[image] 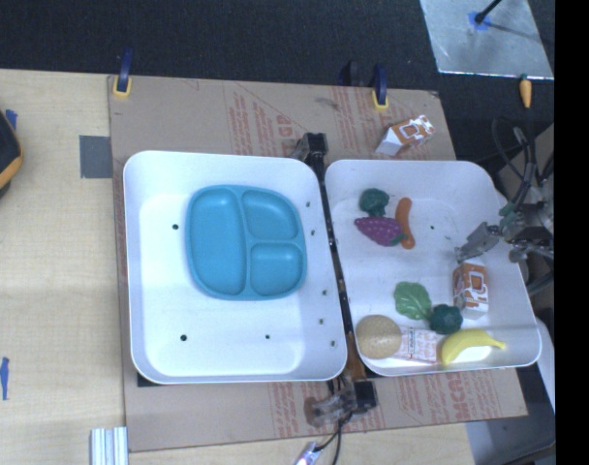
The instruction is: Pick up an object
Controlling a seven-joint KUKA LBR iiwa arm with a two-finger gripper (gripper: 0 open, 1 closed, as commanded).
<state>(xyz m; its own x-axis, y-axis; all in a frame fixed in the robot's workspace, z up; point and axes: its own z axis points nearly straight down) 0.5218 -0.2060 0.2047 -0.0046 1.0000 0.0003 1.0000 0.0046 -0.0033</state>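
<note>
The pincer (496,237) hovers at the right bin's (440,177) right edge, its fingers apart and holding nothing, just above a small carton (471,289). A banana (469,346) lies at that bin's near corner. The left bin (149,260) holds a blue divided plate (245,241).

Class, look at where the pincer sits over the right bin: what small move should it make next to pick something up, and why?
Probably lower the pincer slightly onto the small carton just below it. The pincer sits at the right bin's right edge, holding nothing visible, and that carton is the closest object.
</note>
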